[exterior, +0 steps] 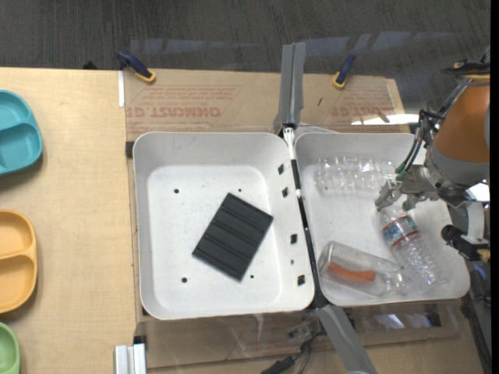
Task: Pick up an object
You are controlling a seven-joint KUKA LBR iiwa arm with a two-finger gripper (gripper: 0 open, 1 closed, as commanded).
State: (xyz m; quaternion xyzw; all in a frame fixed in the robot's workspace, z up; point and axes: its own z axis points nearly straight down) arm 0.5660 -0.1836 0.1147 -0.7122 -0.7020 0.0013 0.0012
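Observation:
My gripper (396,201) hangs over the right bin (452,291), near its right-hand middle. Its fingers are open, with nothing between them. Just below the fingertips lies a clear plastic water bottle (407,244) with a blue-and-red label, its body running down and to the right. A clear plastic pouch with an orange item inside (355,271) lies at the bin's front. A crumpled clear plastic tray (347,174) rests at the bin's back. In the left bin (156,170), a black ridged rectangular block (233,235) lies flat at a slant.
A grey divider (292,92) runs between the bins. Cardboard (195,100), held by clamps, lies behind them. Teal (15,142), orange (14,259) and green (6,351) plates sit at the far left of the bench. The arm's orange band (468,119) is at the right edge.

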